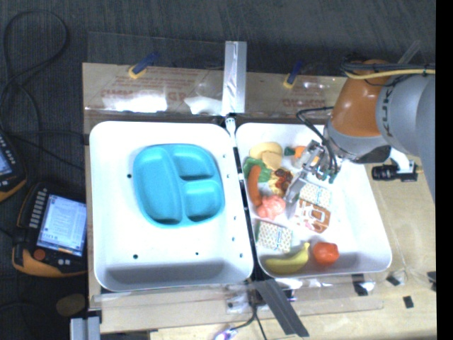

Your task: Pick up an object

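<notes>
End effector (303, 180) over toy-filled right bin (368, 239), blue tray (177, 183) in left bin (113, 246)

I am reaching in from the right with my arm (396, 112). My gripper (311, 167) is hanging low, angled leftward.

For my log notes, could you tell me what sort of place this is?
Probably a robot lab's grasping bench: a grey arm reaches over two white bins, a handheld control pendant lies alongside, and toy food like a banana fills one bin.
</notes>
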`<act>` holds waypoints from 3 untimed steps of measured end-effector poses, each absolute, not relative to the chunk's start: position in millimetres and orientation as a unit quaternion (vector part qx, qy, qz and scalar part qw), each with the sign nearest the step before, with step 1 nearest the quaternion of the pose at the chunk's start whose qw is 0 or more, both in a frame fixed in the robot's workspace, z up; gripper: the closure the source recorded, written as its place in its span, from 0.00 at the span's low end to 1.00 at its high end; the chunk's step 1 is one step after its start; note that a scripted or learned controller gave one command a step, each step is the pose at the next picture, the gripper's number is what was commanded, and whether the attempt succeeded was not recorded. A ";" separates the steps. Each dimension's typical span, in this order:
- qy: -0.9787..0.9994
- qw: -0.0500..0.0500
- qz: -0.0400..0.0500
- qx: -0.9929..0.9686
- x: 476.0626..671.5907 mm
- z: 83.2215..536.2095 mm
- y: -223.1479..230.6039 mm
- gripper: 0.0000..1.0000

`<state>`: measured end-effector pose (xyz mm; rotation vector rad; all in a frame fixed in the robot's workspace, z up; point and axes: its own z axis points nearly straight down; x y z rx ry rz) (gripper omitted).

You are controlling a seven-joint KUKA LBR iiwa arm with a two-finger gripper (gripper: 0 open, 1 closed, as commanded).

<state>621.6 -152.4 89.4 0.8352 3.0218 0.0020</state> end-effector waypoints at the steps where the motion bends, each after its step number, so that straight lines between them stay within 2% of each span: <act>1: 0.906 0.002 -0.002 0.422 650.6 154.1 -172.0 0.00; 2: 0.749 0.004 0.000 0.662 652.7 88.1 -196.1 0.00; 3: 0.750 0.002 -0.005 0.661 651.0 97.4 -197.0 1.00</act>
